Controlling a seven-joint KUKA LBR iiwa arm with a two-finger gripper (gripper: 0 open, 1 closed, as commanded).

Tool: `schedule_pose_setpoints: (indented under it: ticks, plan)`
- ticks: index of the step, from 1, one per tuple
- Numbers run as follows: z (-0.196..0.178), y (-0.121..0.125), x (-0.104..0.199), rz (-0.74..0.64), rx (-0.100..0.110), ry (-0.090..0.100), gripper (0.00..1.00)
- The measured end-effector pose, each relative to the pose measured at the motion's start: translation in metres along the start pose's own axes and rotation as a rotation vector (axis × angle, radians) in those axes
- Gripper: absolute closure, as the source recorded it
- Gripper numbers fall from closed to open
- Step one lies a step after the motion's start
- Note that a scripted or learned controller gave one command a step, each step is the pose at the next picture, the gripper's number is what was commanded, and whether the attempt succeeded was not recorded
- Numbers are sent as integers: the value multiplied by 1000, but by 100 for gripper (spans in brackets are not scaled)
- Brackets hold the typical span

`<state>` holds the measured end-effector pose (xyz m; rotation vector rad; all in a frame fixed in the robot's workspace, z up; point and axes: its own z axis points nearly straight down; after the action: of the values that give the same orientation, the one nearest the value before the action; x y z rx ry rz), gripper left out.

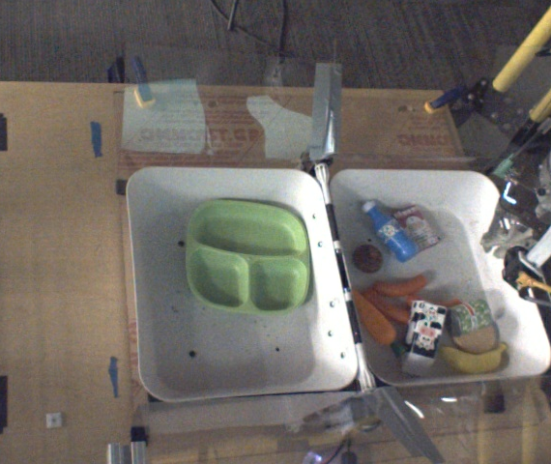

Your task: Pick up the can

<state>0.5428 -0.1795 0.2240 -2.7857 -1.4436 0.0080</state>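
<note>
Sitting in the left bin (150, 288) is a green plate (248, 255). In the right bin (469, 191), carrots (391, 303), a banana (474, 360) and a carton (424, 329) crowd the can (473, 317) at the near right corner. The can seems tipped, its tan end towards the banana. The gripper (519, 249) hangs at the right rim; whether it is open or closed cannot be told.
</note>
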Motion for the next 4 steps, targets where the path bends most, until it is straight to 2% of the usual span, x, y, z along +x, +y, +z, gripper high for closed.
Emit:
schedule_pose_setpoints:
  ticks: [1, 2, 3, 4]
  plan:
    - [-8, 1, 0, -1, 3, -2, 100]
    - [-49, 39, 19, -75, -5, 0, 100]
    - [-23, 37, 48, 20, 0, 0, 100]
    - [-28, -28, 82, 82, 0, 0, 100]
